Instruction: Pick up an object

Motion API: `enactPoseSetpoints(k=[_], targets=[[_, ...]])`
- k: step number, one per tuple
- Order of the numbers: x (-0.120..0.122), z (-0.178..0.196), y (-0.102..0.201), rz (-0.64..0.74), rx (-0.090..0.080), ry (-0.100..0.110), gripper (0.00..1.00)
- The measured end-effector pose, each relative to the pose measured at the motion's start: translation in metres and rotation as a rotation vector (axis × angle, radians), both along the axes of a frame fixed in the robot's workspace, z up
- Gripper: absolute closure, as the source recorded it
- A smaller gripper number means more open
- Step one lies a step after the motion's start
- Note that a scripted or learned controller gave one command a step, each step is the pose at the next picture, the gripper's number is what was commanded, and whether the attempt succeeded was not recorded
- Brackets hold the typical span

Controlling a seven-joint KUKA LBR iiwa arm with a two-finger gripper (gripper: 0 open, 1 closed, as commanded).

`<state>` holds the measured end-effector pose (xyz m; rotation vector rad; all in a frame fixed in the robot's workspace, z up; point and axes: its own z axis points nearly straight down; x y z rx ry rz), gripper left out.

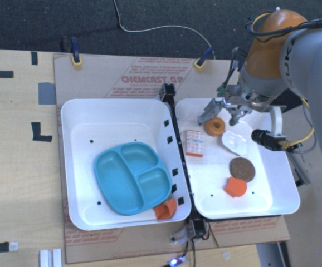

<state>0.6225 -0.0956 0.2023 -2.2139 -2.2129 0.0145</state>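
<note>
My gripper [220, 117] hangs over the far part of the right bin [278, 202], and its two grey fingers stand spread apart, open. A small brown donut [215, 127] lies on the bin floor just in front of the gap between the fingers, and neither finger visibly touches it. Nearby in the same bin are a small orange-and-white box [194, 143], a white lumpy object [235, 142], a brown round disc [242, 169] and an orange block [235, 187].
The left bin [80, 127] holds a blue divided plate [133, 177] and an orange piece [165, 209] at its near right corner. A black divider [175, 138] runs between the bins. The arm's cables and a black fitting [264, 138] overhang the right bin's right side.
</note>
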Motion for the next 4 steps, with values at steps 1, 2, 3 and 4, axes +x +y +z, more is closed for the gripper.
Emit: enactPoseSetpoints(k=[1,2,3,4], targets=[[0.003,0.007,0.0,0.002,-0.001,-0.013,0.0],[0.003,-0.037,-0.001,0.002,-0.002,-0.008,0.0],[-0.005,-0.083,-0.001,0.002,-0.002,-0.008,0.0],[-0.005,-0.119,0.0,0.002,-0.003,-0.013,0.0]])
